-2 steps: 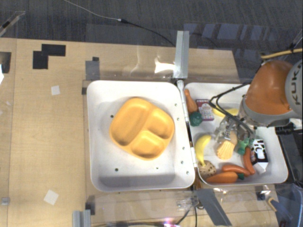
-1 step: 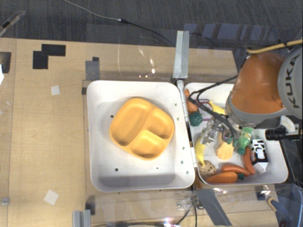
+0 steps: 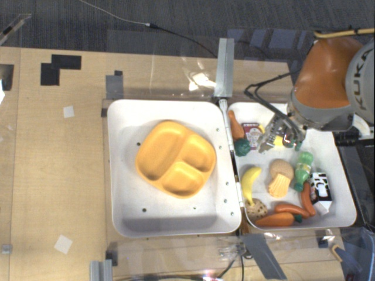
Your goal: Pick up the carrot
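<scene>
The carrot [image 3: 235, 127] is a slim orange piece with a green top, lying along the left wall of the right bin [image 3: 345, 215] near its far corner. My gripper [image 3: 278, 138] hangs over the far middle of that bin, to the right of the carrot and apart from it. Its fingers [image 3: 266, 142] stand open with nothing between them. A purple and white packet [image 3: 252, 133] lies between the carrot and the gripper.
The right bin also holds a banana [image 3: 250, 181], a corn cob [image 3: 280, 183], a green bottle [image 3: 303, 168], a black and white box [image 3: 320, 189], sausages [image 3: 290, 209] and an orange piece [image 3: 274, 219]. A yellow divided plate [image 3: 174, 157] sits in the left bin [image 3: 126, 215].
</scene>
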Motion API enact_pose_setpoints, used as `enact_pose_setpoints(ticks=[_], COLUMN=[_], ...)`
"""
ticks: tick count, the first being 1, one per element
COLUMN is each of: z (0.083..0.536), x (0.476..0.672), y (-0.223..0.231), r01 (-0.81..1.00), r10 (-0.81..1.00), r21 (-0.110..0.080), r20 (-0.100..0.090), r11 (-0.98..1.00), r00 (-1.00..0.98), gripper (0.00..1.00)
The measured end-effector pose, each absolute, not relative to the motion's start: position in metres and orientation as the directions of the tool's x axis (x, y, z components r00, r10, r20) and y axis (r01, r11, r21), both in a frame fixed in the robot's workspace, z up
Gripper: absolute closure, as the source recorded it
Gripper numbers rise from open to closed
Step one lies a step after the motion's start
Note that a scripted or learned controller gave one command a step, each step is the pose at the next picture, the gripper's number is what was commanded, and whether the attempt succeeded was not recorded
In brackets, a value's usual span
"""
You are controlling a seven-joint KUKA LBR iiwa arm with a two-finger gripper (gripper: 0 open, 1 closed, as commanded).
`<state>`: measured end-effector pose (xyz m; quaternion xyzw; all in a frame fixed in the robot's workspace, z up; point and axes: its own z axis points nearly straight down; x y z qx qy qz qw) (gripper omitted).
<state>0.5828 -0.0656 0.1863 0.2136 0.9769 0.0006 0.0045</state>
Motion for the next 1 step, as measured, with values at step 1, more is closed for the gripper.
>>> enact_pose_setpoints(ticks=[1], z=[0.2049], x=[0.6370], y=[-0.0908], r01=[0.541], r10=[0.541], r21=[0.005], r20=[-0.010], r11=[0.841], r00=[-0.841], gripper=[1.00])
